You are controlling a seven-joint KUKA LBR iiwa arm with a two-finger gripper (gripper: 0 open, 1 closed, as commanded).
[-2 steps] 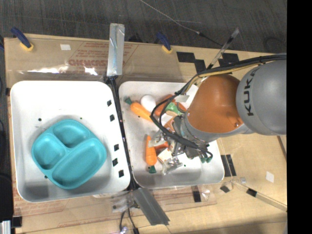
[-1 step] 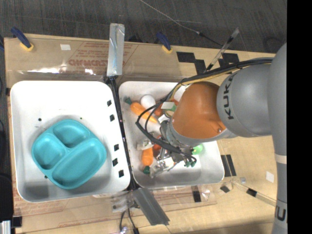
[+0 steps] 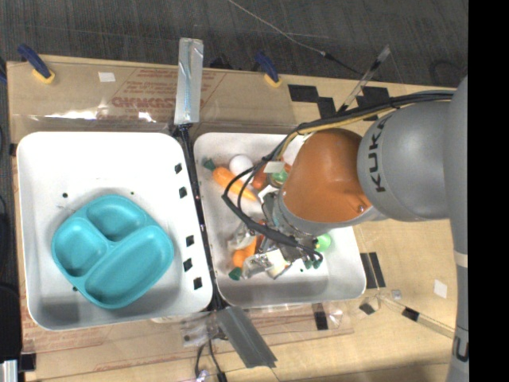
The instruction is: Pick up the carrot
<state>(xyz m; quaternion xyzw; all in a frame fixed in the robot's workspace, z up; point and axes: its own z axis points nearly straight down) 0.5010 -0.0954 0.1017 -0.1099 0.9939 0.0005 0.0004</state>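
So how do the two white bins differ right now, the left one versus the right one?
The left bin holds a single teal divided plate lying flat; the right bin holds a jumble of small items, including orange carrot pieces and something white and round. The left bin lies open to the camera; the right bin is largely covered by the arm, reaching in from the right. Both are shallow, white and sit side by side.

Orange carrot (image 3: 241, 252) lies in the right bin, seemingly partly hidden.
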